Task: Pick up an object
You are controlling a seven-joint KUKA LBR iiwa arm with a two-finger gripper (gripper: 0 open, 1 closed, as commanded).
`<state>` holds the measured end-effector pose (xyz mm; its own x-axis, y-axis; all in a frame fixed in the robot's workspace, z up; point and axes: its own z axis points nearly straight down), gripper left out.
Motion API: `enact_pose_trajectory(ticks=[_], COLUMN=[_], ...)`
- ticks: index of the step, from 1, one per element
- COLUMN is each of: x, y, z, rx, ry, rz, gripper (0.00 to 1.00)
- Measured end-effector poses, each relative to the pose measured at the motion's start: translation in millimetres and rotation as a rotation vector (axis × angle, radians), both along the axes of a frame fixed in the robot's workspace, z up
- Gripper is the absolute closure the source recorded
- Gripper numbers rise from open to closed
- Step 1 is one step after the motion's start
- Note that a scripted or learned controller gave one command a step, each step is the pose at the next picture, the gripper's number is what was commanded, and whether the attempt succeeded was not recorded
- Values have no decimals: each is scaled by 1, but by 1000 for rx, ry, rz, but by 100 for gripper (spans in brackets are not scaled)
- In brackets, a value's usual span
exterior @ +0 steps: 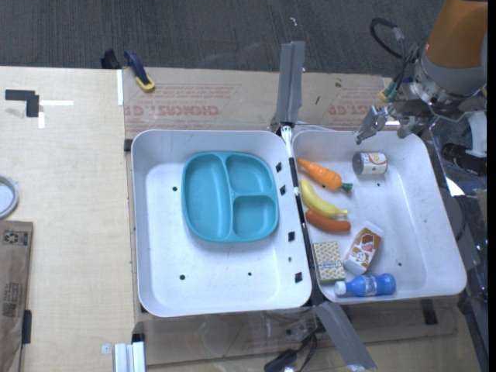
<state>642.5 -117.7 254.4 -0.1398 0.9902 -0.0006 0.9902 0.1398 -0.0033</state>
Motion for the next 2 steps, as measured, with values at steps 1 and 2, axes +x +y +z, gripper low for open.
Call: enact_pose_trajectory(ticks=[1, 2], x=[18, 17], y=[10, 35], z=[-134, -60], rx=[-5, -1], ry=[-29, -4], rz=[-32, -199], gripper=[0, 0])
